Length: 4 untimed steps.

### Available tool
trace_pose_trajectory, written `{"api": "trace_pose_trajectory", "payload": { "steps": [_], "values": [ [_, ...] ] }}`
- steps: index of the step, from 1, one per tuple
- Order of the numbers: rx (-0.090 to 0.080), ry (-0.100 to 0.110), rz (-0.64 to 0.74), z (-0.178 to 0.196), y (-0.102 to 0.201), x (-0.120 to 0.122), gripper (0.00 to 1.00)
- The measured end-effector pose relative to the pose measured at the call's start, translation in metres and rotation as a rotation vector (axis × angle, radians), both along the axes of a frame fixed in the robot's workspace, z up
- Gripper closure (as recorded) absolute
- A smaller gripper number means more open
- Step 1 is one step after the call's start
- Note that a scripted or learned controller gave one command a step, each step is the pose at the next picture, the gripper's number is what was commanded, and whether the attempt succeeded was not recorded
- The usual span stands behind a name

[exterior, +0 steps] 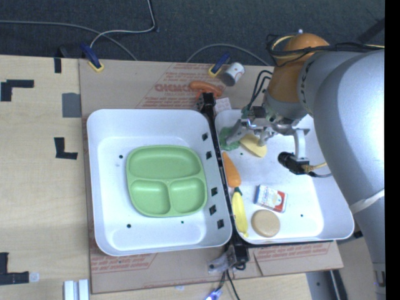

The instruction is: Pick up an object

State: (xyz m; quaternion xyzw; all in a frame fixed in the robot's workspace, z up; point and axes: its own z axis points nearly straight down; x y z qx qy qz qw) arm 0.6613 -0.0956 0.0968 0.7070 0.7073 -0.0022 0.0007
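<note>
My gripper (251,132) hangs low over the far left corner of the right bin (312,230). Directly under it lie a pale yellow wedge (254,147) and a green item (229,140), which the gripper partly hides. Whether it touches either one I cannot tell. Along the bin's left wall lie an orange carrot (232,171) and a yellow banana-like piece (239,212). A red and white small box (270,197) and a tan round disc (265,224) sit near the bin's front.
The left bin (106,136) holds a green divided plate (166,180). Behind the bins, on the cardboard, lie an orange-red item (205,87) and a small grey cylinder (233,74). The grey arm (350,117) covers the right side of the right bin.
</note>
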Motion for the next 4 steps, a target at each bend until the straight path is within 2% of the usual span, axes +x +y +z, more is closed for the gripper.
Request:
{"api": "trace_pose_trajectory", "payload": {
  "steps": [1, 2, 4],
  "values": [
    [0.005, -0.003, 0.002, 0.088, 0.057, -0.028, 0.0],
    [0.003, 0.0, 0.0, 0.087, 0.037, -0.078, 0.0],
    [0.004, -0.001, 0.0, 0.087, 0.037, -0.078, 0.0]
  ]
}}
